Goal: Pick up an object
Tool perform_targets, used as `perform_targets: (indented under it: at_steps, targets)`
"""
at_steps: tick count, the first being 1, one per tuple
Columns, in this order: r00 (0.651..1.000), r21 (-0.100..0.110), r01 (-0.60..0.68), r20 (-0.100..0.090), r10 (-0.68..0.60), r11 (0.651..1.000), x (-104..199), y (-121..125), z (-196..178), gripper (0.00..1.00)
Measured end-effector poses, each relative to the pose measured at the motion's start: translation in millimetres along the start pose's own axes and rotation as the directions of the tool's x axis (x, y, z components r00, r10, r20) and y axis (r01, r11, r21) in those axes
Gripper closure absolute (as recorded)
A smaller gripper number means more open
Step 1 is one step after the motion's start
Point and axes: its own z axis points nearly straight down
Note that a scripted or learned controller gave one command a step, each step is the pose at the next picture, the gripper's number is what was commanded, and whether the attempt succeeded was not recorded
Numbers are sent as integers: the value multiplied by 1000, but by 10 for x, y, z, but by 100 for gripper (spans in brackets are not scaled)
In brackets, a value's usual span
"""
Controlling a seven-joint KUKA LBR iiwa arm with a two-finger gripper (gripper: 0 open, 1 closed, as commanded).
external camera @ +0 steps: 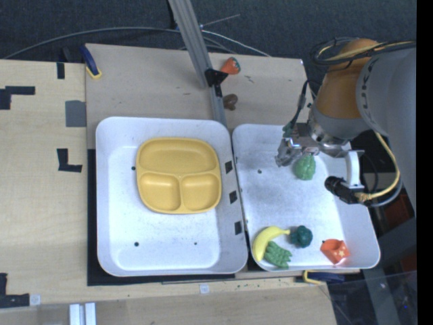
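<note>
We cannot tell the grip state of the metal gripper (292, 149), poised over the right bin (270, 195) beside a rounded, pale green lump (304, 167).

Even, moderately bright overhead light fills the scene, with the white bins (169, 259) nearly washed out and a soft sheen on the yellow divided plate (179, 173). Shadows are faint and short. The gripper (292, 151) and the fingers (284, 156) look soft and slightly blurred; the green object (304, 167) just beside the fingers lacks crisp detail. Corners darken; grain is visible throughout.
</note>
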Motion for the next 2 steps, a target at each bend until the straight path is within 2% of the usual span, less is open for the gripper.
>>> perform_targets:
  at_steps: [2]
  targets:
    - [1000,0,1,0,-1,1000,101,22,-1011,100]
